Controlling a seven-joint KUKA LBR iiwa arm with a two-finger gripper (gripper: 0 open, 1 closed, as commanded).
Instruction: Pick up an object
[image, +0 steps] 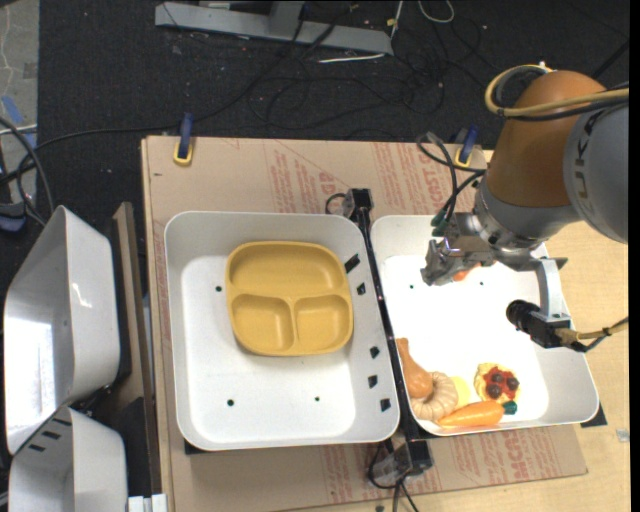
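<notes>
The gripper (445, 262) hangs over the far part of the right bin (470, 330), close to that bin's far-left wall. From above I cannot tell whether it is wide or closed. A small orange-red fleck shows just beside it, too small to name. The likely targets lie crowded in the right bin's near corner: an orange drumstick-shaped toy (413, 372) along the bin's left wall, a curled beige piece (437, 400) touching it, a carrot (472, 414) against the near rim, and a small pizza-like piece (497, 381) just beside the carrot. To do the pick well, I judge the arm should cross the bare middle of the right bin, where there is plenty of open floor, then descend squarely on one item. The drumstick's upper end looks best, as it stands apart from the others. The carrot is risky because it hugs the sloped rim. The yellow divided plate (290, 297) lies beyond the right bin's left wall, in the left bin (200, 400).
</notes>
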